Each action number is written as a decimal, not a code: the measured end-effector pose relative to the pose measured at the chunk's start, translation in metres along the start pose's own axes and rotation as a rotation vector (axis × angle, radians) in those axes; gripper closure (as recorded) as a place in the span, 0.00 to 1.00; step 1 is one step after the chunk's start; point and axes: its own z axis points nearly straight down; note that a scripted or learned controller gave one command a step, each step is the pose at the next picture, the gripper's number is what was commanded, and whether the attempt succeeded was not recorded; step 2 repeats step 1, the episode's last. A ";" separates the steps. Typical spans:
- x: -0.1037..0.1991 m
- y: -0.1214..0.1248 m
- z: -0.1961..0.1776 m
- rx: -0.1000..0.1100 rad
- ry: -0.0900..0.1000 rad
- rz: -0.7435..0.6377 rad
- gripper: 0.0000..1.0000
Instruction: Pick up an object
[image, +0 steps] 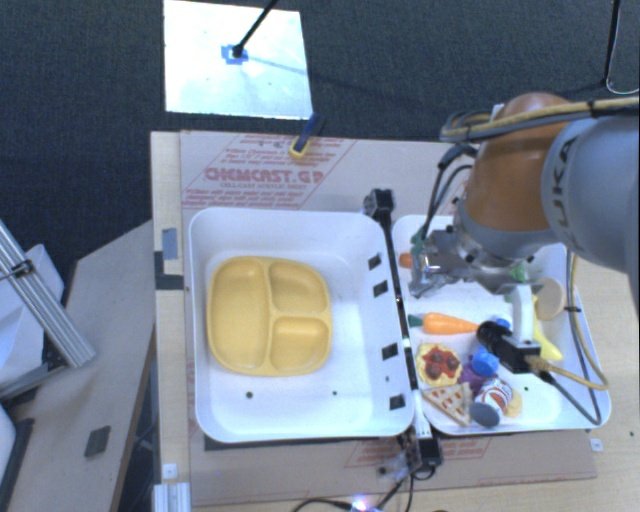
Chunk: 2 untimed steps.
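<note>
Bench: a pale wooden top (110, 300) carrying a brown board (265, 170) printed with red lettering, on which two shallow white bins sit side by side. The floor beyond is dark carpet (80, 90), with a bright square sheet (235, 60) lying on it near the top of the view. A metal frame piece (35, 295) leans in at the left edge.

Left bin (300, 225): holds a yellow divided tray (268, 315), lying flat toward its left half.

Right bin (585, 385): holds a cluster of small toy food items at its near end, among them an orange carrot (450, 323), a pizza slice (450, 402), a round red-topped piece (438, 362) and a blue piece (485, 362). They lie close together, some touching.

Arm (560, 170): grey with orange band, reaching in from the right over the right bin. The gripper (428, 272) sits low over the far-left part of that bin, just above the carrot. I cannot tell whether it is spread or closed, and no item is visibly held.
</note>
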 end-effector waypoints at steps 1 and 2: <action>-0.001 -0.011 0.014 0.002 -0.001 0.002 1.00; -0.001 -0.011 0.014 0.002 -0.001 0.002 1.00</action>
